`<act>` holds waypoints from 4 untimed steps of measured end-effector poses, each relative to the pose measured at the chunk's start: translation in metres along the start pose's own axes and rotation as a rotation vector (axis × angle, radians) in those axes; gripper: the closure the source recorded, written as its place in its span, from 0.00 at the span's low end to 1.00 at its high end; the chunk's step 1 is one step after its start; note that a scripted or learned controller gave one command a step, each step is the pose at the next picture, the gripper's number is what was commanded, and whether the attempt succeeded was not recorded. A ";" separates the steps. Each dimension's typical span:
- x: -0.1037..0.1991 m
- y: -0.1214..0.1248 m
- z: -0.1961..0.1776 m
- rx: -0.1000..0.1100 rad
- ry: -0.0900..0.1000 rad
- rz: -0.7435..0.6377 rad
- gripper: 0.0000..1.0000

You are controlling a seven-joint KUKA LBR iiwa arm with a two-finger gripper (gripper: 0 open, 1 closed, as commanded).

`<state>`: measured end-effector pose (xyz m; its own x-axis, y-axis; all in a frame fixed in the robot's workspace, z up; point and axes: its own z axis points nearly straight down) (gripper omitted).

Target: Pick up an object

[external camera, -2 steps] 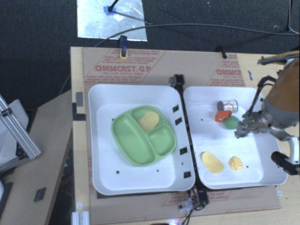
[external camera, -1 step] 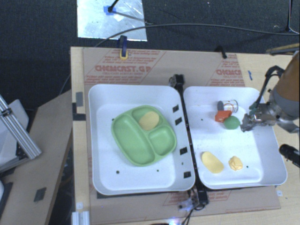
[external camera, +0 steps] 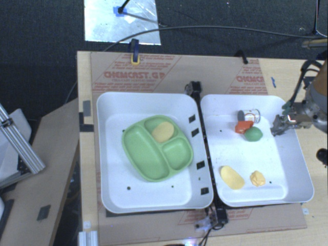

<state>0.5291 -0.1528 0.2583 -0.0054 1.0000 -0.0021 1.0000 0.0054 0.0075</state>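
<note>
- Landmark taken as the green divided plate (external camera: 154, 155), which lay in the left bin (external camera: 110, 137), tilted so its long compartment ran toward the lower left
- A pale yellow rounded piece (external camera: 163, 131) sat in the plate's upper small compartment; the other two compartments held nothing visible
- Right bin (external camera: 294, 178) sat directly right of the plate's bin, the two touching along a dark centre seam with black clips (external camera: 197, 132)
- Right of the plate, across the seam and a little above its level: a cluster of three things touching one another: a small clear cup-like item (external camera: 252, 116) on its side, an orange block (external camera: 243, 127) and a green ball (external camera: 253, 134)
- Right of the plate and lower: a yellow oblong piece (external camera: 231, 178), with a smaller crumpled yellow lump (external camera: 258, 178) just beside it, apart from it
- Gripper (external camera: 281, 124) hung far right of the plate, over the right bin's right side, near the green ball but apart from it
- Could not tell whether the gripper's fingers stood open or closed; nothing was seen between them
- Behind the plate, beyond both bins: brown printed board (external camera: 154, 70) with a blue-and-yellow clamp (external camera: 135, 53) at its far edge, and a shiny foil sheet (external camera: 120, 14) further back
</note>
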 end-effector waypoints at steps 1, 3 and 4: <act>0.060 0.001 -0.003 0.005 0.004 -0.005 1.00; 0.163 0.004 -0.007 0.006 0.003 -0.004 1.00; 0.209 0.012 -0.003 0.005 0.003 -0.004 1.00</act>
<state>0.5396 0.0561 0.2607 -0.0092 1.0000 0.0013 1.0000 0.0092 0.0022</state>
